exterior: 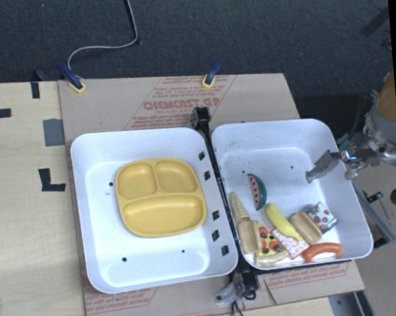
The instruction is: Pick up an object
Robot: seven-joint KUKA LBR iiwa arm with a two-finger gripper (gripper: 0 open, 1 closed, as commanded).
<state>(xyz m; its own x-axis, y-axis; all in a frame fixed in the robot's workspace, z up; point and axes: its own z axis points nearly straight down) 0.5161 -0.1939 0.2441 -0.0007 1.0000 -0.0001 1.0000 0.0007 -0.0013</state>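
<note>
**Hovering at the right bin's edge, pincer carrying nothing visible**

Reaching in from the right, the grey arm puts its gripper over the right-hand side of the right bin. One grey finger shows as a slanted bar above the white floor near the bin's right wall. A second finger cannot be made out separately, so whether the pincer is open or closed cannot be told. Nothing appears between its tips, and it touches none of the toy foods.

The objects for picking lie clustered in the lower part of the right bin. A watermelon slice sits nearest the bin's middle, apart from the gripper. Below it lies a yellow banana, tilted, with a hot dog bun just beside it to the right. An ice cream cone lies along the left wall, and a pizza slice rests against the lower edge. A red sausage lies at the bottom right corner, and a small red-and-white packet lies nearest below the gripper.

The left bin holds a yellow divided plate, lying flat.
</note>
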